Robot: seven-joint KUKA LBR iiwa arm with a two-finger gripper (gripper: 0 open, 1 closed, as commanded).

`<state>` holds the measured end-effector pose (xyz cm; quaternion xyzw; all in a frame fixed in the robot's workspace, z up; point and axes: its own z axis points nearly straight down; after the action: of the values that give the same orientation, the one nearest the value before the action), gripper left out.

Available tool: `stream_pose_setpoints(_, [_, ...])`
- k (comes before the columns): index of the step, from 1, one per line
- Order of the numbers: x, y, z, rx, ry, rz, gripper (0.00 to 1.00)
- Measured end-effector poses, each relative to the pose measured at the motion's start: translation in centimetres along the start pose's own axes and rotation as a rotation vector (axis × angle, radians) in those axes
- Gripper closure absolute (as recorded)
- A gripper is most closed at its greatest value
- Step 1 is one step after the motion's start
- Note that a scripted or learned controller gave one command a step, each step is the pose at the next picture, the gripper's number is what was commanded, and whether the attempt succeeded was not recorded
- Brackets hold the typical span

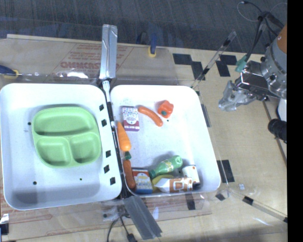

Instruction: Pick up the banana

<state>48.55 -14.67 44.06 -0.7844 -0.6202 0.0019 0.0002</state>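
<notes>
My gripper (231,101) hangs over the bench to the right of the right bin (204,135), outside its wall and well apart from everything in it. Near the bin's front wall a yellow strip (160,174) that may be the banana shows beneath a green bottle (168,164). The bottle covers most of it and other packages crowd around it.
The right bin also holds an orange pepper (164,108), a sausage (150,116), a red carton (130,119), a carrot (123,137) along the left wall, and cartons (179,184) at the front. A green divided tray (65,135) lies in the left bin (15,185).
</notes>
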Motion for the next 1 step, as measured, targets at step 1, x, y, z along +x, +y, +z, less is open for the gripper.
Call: stream_pose_setpoints(1, [4.17,-1.80,-0.02,0.003,0.001,0.012,1.00])
